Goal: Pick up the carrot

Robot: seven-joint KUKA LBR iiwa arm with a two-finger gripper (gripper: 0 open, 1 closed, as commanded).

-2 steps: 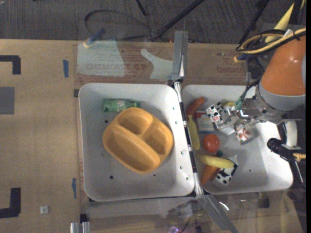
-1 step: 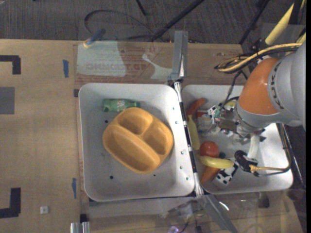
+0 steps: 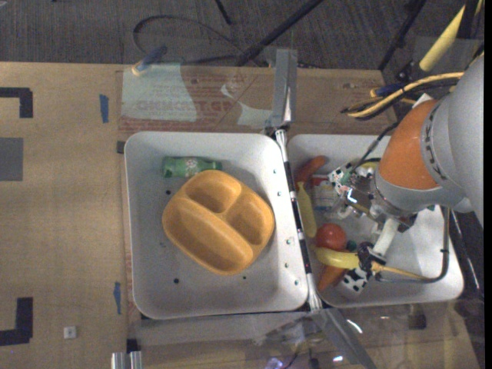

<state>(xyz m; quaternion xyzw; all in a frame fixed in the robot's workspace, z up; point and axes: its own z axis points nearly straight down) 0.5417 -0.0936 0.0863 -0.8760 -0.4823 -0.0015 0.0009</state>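
**A:** The gripper (image 3: 347,192) hangs over the right bin (image 3: 430,244), in its far-left part, with the arm reaching in from the right.

**B:** Is the claw apart or together?

**A:** I can't tell, the angle is too cluttered to read.

**B:** Where's the carrot?

**A:** The carrot (image 3: 329,277) is in the same bin, down in the near-left corner, apart from the gripper. Its upper end is tucked under a banana (image 3: 338,257) lying across it. A tomato (image 3: 330,235) sits right against that banana on the far side.

**B:** Anything else in there?

**A:** A second banana (image 3: 306,210) runs along the left wall, with a reddish item (image 3: 311,167) beyond it.

**B:** And the left bin (image 3: 146,229)?

**A:** A yellow-orange divided plate (image 3: 219,221) sits tilted in the middle. A green packet (image 3: 191,166) lies just past it, by the far wall.
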